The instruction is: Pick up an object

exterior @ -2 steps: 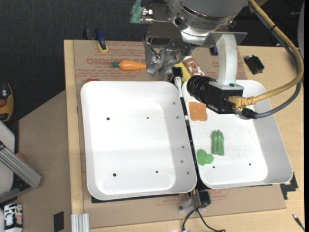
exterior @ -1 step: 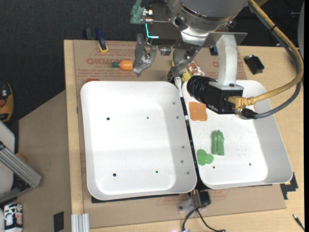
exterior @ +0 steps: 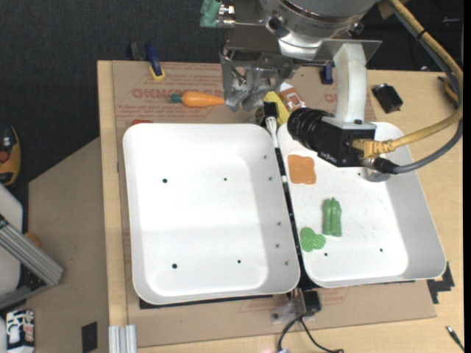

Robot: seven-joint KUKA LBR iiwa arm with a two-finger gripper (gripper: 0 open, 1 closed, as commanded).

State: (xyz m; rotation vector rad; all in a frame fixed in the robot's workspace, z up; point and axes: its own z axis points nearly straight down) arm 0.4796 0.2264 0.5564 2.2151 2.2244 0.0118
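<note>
2 white bins sat side by side on the bench. The left bin held no loose items. The right bin held 3 in plain view: 1 flat orange piece, 1 upright-looking dark green piece, and 1 lighter green piece just beside it, near the divider. 1 yellow item lay at the right bin's far corner, partly hidden. 1 orange carrot lay on the bench beyond the left bin. The gripper hung over the far edge between the bins, near the carrot; whether its fingers were spread or pressed together could not be told.
</note>
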